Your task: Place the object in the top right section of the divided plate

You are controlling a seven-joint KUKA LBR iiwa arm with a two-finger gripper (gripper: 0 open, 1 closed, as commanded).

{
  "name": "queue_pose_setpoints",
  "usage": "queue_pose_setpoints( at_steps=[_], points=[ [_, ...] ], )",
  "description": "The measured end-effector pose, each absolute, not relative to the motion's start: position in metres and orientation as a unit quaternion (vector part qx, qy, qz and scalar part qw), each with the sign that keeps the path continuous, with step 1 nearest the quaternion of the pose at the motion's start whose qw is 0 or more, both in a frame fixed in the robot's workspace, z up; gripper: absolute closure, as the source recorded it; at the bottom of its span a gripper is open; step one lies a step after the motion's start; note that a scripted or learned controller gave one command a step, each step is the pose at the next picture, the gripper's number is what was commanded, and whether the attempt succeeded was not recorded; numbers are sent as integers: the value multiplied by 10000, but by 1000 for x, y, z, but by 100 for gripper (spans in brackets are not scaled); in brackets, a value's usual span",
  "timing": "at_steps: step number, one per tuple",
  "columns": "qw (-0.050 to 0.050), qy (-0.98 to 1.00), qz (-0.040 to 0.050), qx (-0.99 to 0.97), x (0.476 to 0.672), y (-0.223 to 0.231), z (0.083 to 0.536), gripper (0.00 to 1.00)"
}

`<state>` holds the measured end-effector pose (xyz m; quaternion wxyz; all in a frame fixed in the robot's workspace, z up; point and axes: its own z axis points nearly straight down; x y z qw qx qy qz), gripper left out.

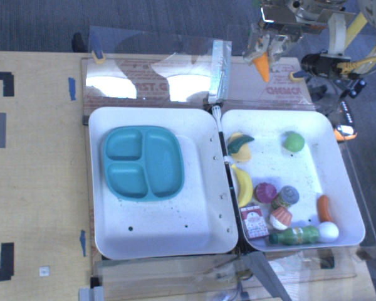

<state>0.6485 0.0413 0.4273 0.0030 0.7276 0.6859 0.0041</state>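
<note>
A teal divided plate lies in the left white bin, with two small sections on its left and one long section on its right. My gripper hangs high above the bench, behind the back edge of the right bin. Its fingers are shut on a small orange carrot-shaped object, which points downward just below them. The gripper is far to the right of the plate and well above it.
The right bin holds a green ball, a banana, a red sausage, a white egg, a green bottle, a grey can and several other toys. A clear panel stands behind the bins.
</note>
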Motion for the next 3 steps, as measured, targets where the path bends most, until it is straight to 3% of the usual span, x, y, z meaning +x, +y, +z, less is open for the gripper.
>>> queue_pose_setpoints(
  at_steps=[1, 2, 3],
  points=[
    [-35, 6711, -48, 7414, 601, 86, 284, 100],
    [-21, 6014, -25, 7989, 559, 151, 266, 100],
    [-5, 5365, -18, 8439, 624, 201, 240, 100]
  ],
)
